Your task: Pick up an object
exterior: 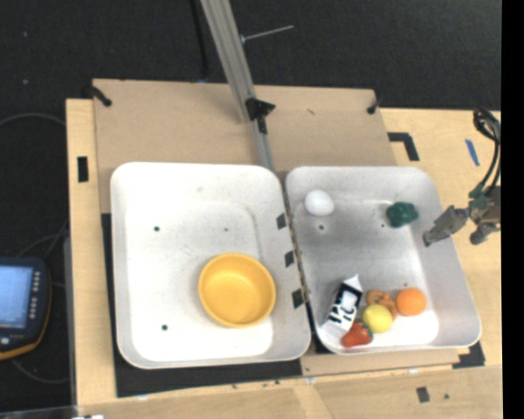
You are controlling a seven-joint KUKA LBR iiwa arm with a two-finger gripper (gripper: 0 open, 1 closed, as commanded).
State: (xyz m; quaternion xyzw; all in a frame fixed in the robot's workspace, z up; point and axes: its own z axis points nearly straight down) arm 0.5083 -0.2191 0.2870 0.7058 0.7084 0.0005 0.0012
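Observation:
The right bin (437, 260) holds a white ball (319, 202) at its far left and a dark green object (403, 214) at its far right. Clustered in the near corner are an orange (410, 301), a yellow fruit (378, 319), a red item (358, 336) and a black-and-white carton (343, 306). My gripper (460, 227) hovers over the bin's right rim, just right of the green object. It is open, and nothing sits between its fingers.
A yellow bowl (237, 289) sits in the left bin (157, 208), toward its near right. A metal pole (231, 51) slants up from between the bins. A handheld screen (9, 304) lies off the bench at left.

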